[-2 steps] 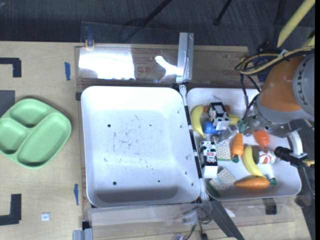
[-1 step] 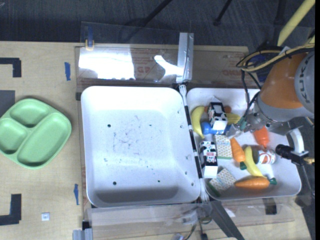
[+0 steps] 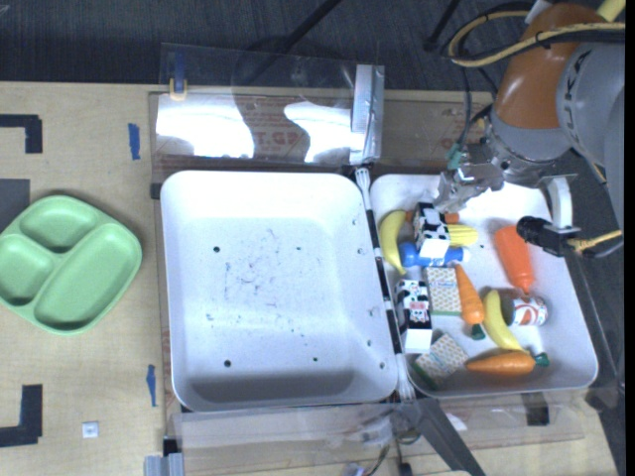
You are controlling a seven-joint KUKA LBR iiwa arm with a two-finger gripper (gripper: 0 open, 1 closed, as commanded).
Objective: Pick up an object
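Observation:
The right bin [image 3: 580,350] holds a heap of toy food. A yellow banana [image 3: 391,238] lies at its left wall, beside a black-and-white cow-print carton [image 3: 431,226] and a blue piece [image 3: 438,256]. Also in the heap are an orange carrot [image 3: 514,256], a smaller carrot [image 3: 468,296], a second banana [image 3: 499,321], a red-and-white can [image 3: 529,313] and another cow-print carton [image 3: 415,303]. My gripper [image 3: 462,182] hangs over the bin's back part, just above and right of the upper carton. Nothing shows held in it.
The left bin [image 3: 268,276] sits beside the right one, sharing a middle wall. A green divided plate [image 3: 64,263] lies on the bench at far left. A clear plastic sheet [image 3: 263,117] stands behind the left bin. The arm's cables [image 3: 516,23] loop at top right.

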